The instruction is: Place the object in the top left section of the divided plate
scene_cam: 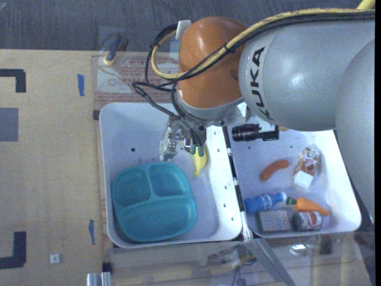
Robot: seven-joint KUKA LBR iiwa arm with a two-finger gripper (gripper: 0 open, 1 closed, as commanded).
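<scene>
Between the fingers of the claw [189, 145] hangs a small yellow plastic banana [199, 161], light, stiff and slick, pinched by its upper end, just above the teal divided plate [153, 202].

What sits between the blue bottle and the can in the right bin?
In the camera view, a speckled grey sponge lies between the blue bottle and the can, just below the bottle and left of the can.
</scene>
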